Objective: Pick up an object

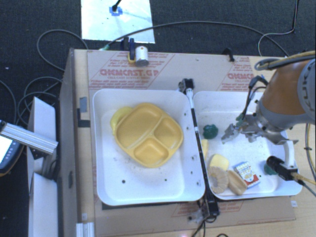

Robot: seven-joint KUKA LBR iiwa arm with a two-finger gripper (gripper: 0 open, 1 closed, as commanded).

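Camera view is showing the open two-finger gripper [232, 133] hovering in the right white bin [224, 100], small dark-green lump [211, 131] lying just left.

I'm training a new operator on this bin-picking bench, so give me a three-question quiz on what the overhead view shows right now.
1. True or false: the yellow divided tray lies in the left bin.
2. Multiple choice: which thing lies nearest the divider in the right bin? A) the small carton B) the dark green object C) the tan bread-like piece
3. Fill in: the arm hangs over the ____ bin.

Key: 1 true. 2 B. 3 right; the gripper sits beside the green object, and its grip state is not clear from this view.
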